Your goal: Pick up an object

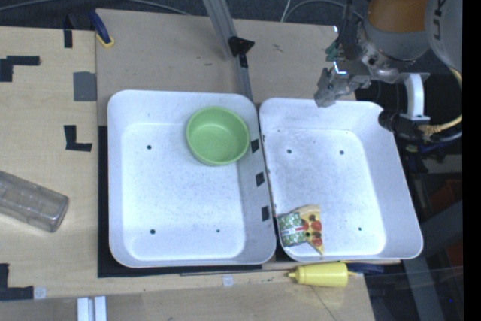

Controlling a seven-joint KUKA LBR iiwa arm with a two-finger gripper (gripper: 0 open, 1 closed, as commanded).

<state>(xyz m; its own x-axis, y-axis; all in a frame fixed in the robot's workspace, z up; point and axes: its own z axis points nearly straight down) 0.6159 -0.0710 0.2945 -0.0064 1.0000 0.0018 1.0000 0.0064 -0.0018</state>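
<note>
Gripper: the gripper hangs over the far rim of the right bin, at that bin's back edge; whether it is open or closed cannot be told from this slanted view, and nothing shows in its grasp.

Green bowl: the green bowl sits upright in the left bin, well to the left of the gripper and a little nearer the camera, close to the wall the two bins share.

Snack packet: the snack packet lies flat in the right bin's near-left corner, well apart from the gripper, toward the camera and slightly left of it.

Yellow bottle: the yellow bottle lies on its side on the bench just outside the right bin's near rim, farther from the gripper than the packet.

Bowl handling: likely light, stiff plastic with a smooth, slippery curve; a pinch across the rim wall looks the best hold, as the body seems too wide to span.

Packet handling: likely very light, soft and crinkly foil; it may buckle or slide, and the corner walls crowd a grasp, so pinching across its raised middle looks safest.

Bottle handling: likely light, slightly squeezable and prone to roll; take it across the body.

Count: two bins, one bowl, one packet, one bottle, one gripper.
</note>
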